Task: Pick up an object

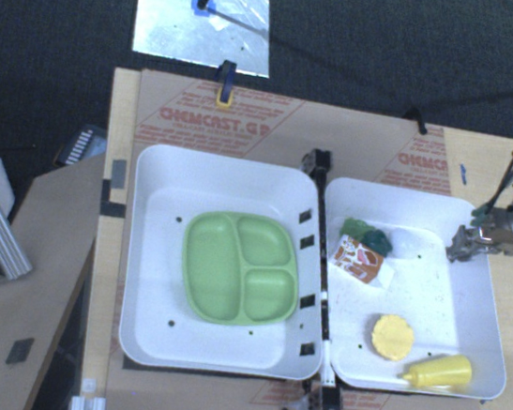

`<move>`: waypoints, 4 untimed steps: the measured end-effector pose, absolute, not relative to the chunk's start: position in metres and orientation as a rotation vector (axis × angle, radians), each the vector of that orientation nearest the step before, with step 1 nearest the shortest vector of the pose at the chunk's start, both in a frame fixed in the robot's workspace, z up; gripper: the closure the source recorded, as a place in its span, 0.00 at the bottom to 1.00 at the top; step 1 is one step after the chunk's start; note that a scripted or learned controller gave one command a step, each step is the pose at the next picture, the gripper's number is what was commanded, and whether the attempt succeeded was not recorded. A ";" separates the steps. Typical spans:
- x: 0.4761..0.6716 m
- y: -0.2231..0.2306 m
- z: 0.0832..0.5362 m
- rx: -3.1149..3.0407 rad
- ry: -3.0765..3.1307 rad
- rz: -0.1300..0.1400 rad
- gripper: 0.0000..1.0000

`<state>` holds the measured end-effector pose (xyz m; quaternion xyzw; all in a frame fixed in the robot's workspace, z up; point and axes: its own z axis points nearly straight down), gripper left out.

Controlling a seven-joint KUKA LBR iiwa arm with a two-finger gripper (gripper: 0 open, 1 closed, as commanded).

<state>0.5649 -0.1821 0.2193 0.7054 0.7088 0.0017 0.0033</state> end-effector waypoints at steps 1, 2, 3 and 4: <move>0.567 -0.183 0.274 2.210 2.222 0.006 1.00; 0.560 -0.122 0.261 2.211 2.233 0.003 1.00; 0.554 -0.071 0.244 2.211 2.233 0.003 1.00; 0.541 -0.012 0.231 2.211 2.234 0.003 1.00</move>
